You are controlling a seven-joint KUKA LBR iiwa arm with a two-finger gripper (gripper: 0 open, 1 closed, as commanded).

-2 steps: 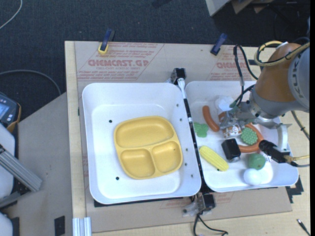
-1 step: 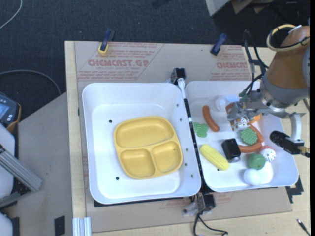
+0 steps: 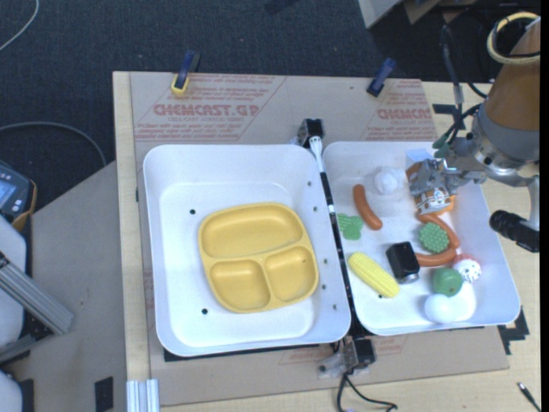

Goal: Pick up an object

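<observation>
My gripper (image 3: 431, 187) hangs over the back right part of the right bin (image 3: 493, 303), reaching in from the right. Directly under it is a small orange and white object (image 3: 438, 201), partly hidden by the gripper. I cannot tell whether it touches the gripper. Just in front of it lies a green piece with an orange rim (image 3: 436, 237). A white ball (image 3: 388, 179) sits left of the gripper. An orange-red sausage (image 3: 367, 206) lies further left.
The right bin also has a green leafy toy (image 3: 349, 226), a yellow corn cob (image 3: 374, 275), a black block (image 3: 402, 261), a green ball (image 3: 446, 280), a large white ball (image 3: 450, 307) and a small spotted white piece (image 3: 468, 270). In the left bin (image 3: 171, 230) lies a yellow divided tray (image 3: 257, 254).
</observation>
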